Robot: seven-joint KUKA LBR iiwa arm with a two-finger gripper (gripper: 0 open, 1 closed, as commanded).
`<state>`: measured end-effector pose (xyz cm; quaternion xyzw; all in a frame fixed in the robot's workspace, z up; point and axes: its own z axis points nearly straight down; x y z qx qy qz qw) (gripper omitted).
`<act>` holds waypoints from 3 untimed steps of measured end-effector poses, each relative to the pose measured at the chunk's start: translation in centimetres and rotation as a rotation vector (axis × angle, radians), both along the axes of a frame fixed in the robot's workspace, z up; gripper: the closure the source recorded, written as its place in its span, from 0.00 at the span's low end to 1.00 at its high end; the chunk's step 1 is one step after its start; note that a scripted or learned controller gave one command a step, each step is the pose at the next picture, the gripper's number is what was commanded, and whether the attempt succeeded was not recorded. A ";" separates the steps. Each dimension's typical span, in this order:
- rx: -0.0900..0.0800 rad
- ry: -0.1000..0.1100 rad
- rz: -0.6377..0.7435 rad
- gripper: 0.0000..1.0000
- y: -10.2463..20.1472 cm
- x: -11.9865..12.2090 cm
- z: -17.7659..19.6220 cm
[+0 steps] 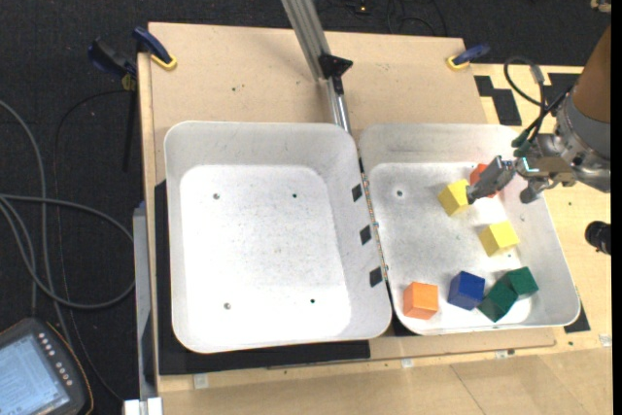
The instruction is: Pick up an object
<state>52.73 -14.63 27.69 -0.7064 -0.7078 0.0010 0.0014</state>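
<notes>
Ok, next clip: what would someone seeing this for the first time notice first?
Probably the cluster of bright blocks in the right bin: an orange block, a blue block and green blocks along its near edge, with yellow blocks above. Next, the claw reaching in from the right, beside the upper yellow block.

Bright, even overhead light
White bins (262, 238) glare slightly; soft short shadows under blocks (466, 290); image mildly grainy, floor dark.

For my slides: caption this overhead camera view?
Gripper reaches among colored blocks in the right bin, beside a yellow block.
</notes>
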 end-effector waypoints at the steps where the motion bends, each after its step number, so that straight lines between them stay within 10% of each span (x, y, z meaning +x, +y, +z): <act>1: -0.001 -0.004 -0.002 0.00 0.0 0.1 0.2; 3: 0.000 0.002 -0.004 0.00 -1.2 0.2 -10.9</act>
